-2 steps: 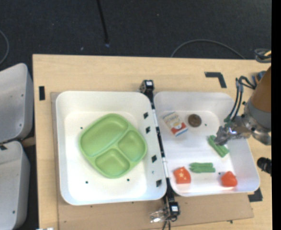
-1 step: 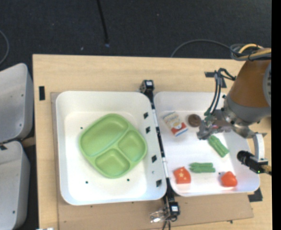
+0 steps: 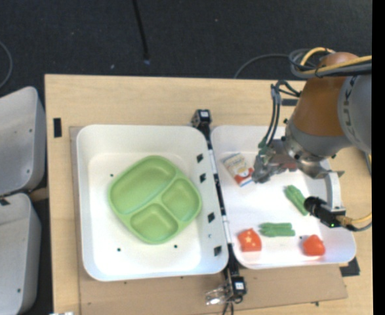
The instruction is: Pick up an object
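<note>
The right bin [image 3: 244,205] holds a small white and red packet [image 3: 239,167] near its upper left. Two green pieces lie there too, one [image 3: 296,198] tilted at the right and one [image 3: 277,229] lying flat lower down. Two red items sit near the front edge, one [image 3: 249,240] to the left and one [image 3: 313,245] to the right. My gripper [image 3: 262,172] hangs low over the bin, right beside the packet's right side. The wrist's dark body covers the fingertips.
The left bin [image 3: 94,241] carries a green divided plate [image 3: 155,199]. A black ridge with clips [image 3: 213,195] separates the two bins. Cables [image 3: 310,59] loop above the arm at the upper right. White chair seats [image 3: 8,176] stand left of the bench.
</note>
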